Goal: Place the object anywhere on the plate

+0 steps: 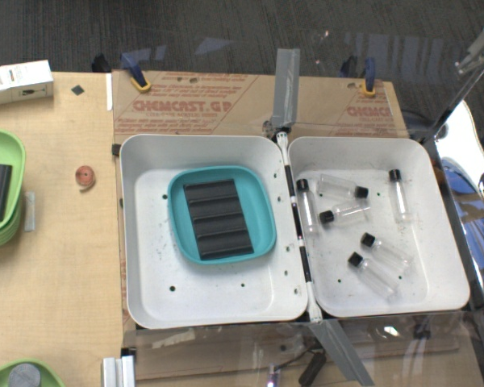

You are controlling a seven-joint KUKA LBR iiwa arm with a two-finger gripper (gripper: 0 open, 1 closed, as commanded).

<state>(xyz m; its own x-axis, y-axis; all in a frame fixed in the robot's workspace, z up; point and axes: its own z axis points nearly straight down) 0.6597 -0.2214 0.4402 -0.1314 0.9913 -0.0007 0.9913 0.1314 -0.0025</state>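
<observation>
A teal square plate (177, 208) lies in the left bin (145, 297), slightly left of its middle. On the plate rests a black ribbed block (218, 218). In the right bin (436, 289) lie several clear vials with black caps, scattered flat: one near the divider (303, 206), one by the far right wall (398, 193), one in the middle (344, 213) and one toward the front (373, 271).
A grey post (287, 87) stands behind the seam between the bins. Cardboard (194, 103) lies under the bins' far side. On the wooden bench to the left are a green tray (8, 208), a small reddish disc (84, 176) and a white box (16, 83).
</observation>
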